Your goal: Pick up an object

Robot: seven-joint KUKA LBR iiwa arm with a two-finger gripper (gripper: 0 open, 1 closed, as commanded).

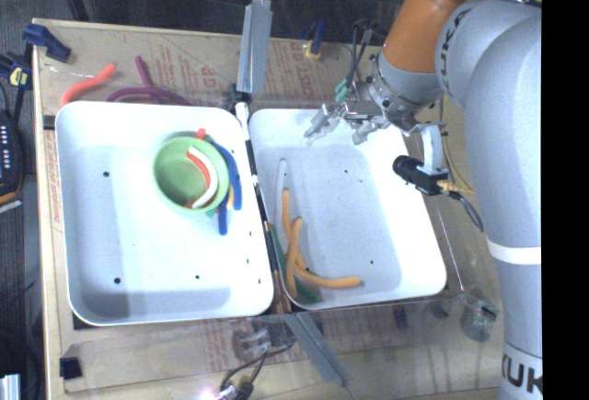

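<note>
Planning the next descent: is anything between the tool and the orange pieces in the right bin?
Nothing visible. The tool hangs over the far end of the right bin; bare white floor lies between it and the orange pieces near the bin's left wall.

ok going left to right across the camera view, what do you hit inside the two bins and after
left bin → green bowl → blue stick → right bin → orange tubes → claw → grey arm
</note>
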